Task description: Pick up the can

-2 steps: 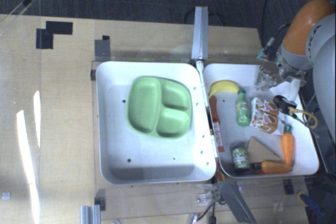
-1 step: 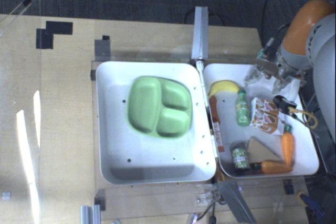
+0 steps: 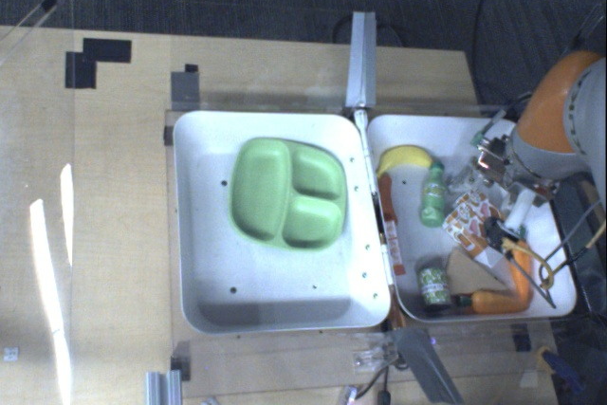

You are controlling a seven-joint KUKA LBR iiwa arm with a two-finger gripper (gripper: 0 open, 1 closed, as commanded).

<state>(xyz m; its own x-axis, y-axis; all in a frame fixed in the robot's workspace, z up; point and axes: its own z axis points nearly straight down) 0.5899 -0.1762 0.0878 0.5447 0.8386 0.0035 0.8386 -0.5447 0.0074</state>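
A wooden surface (image 3: pixel 266 71) is seen carrying two shallow white bins side by side, parted by a metal rail. The left bin (image 3: pixel 204 299) is the larger in view; a green tray (image 3: pixel 287 193) with three compartments is laid in it, set toward the far half of the bin and a little toward its right wall, with nothing seen in the compartments. The right bin (image 3: pixel 560 299) is crowded. The grey arm (image 3: pixel 564 123) with its orange band is reached in over the far right corner of this bin, and the gripper (image 3: pixel 495 161) is hung near the far right part of the bin, above the clutter; whether the fingers are spread or pressed together cannot be told, as they are too small and blurred against the items below. A yellow object (image 3: pixel 405 158) is placed by the far left corner, with a green bottle (image 3: pixel 433 196) just beside it toward the middle. A patterned packet (image 3: pixel 469 218) is found near the centre, and a brown piece (image 3: pixel 469 273) is laid nearer the front. An orange object (image 3: pixel 498 302) is stretched along the near edge. The can (image 3: pixel 433 285), small and with a green speckled label, is set by the near left corner of the right bin, close to the left end of the orange object, well apart from the gripper
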